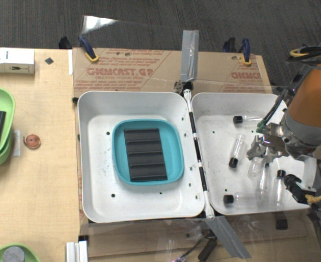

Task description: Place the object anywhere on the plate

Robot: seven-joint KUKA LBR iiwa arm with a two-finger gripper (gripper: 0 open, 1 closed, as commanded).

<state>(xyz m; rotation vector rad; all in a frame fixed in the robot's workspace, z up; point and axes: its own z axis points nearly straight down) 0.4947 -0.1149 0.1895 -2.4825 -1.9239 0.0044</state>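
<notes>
Clear vials point(235, 152) lie right of the teal plate point(174, 146); the claw point(258, 149) hovers there, its state unreadable; grasping comes next.

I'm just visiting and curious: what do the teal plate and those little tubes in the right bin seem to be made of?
The plate looks like smooth moulded plastic: even teal colour, soft rounded rim, dull sheen. The dark ribbed block on it could be rubber or foam; hard to tell. The tubes look like clear plastic or glass with black caps: the white bin shows through them.
</notes>
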